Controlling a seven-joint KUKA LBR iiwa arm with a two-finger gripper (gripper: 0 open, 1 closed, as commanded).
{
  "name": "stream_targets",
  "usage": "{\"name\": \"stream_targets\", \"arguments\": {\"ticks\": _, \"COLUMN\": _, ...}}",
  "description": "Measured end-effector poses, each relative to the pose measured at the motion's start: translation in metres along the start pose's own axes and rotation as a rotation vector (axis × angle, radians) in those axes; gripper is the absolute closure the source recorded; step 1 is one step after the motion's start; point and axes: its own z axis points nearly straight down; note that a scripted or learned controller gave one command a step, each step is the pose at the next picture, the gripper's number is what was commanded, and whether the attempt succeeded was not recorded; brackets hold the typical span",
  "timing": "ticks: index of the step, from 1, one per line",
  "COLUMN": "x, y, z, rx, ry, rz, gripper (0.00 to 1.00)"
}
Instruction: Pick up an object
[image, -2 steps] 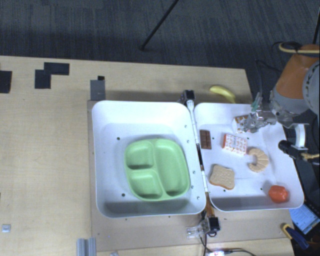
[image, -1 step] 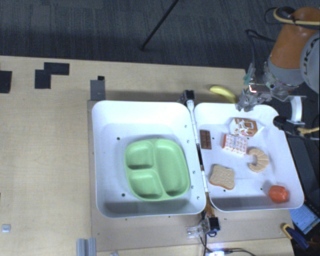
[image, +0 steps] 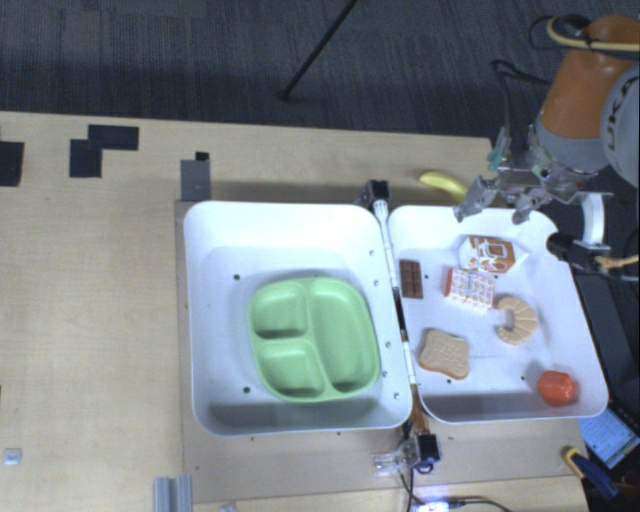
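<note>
My gripper (image: 496, 210) hangs above the far edge of the right bin (image: 575, 300), its two fingers spread apart with nothing between them. Just below it lie an orange-and-white packet (image: 488, 254) and a red-checked white packet (image: 469, 289). A small brown bar (image: 410, 279) rests near the bin's left wall. A toast slice (image: 443, 353) sits at the front left, a tan croissant piece (image: 517, 319) in the middle, and a red tomato (image: 557, 387) at the front right corner.
The left bin (image: 215, 250) holds a green divided plate (image: 313, 337). A yellow banana (image: 441, 182) lies on the bench behind the right bin, left of the gripper. Cables and a blue item crowd the bench's right edge.
</note>
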Motion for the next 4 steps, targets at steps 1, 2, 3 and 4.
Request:
{"name": "stream_targets", "arguments": {"ticks": 1, "x": 0.016, "y": -0.031, "z": 0.121, "rx": 0.006, "ry": 0.001, "rz": 0.004, "gripper": 0.0}}
{"name": "stream_targets", "arguments": {"ticks": 2, "x": 0.02, "y": -0.086, "z": 0.132, "rx": -0.001, "ry": 0.0, "rz": 0.004, "gripper": 0.0}}
{"name": "stream_targets", "arguments": {"ticks": 3, "x": 0.02, "y": -0.084, "z": 0.121, "rx": -0.006, "ry": -0.001, "rz": 0.003, "gripper": 1.0}}
{"name": "stream_targets", "arguments": {"ticks": 4, "x": 0.064, "y": -0.149, "z": 0.033, "rx": 0.001, "ry": 0.002, "rz": 0.001, "gripper": 1.0}}
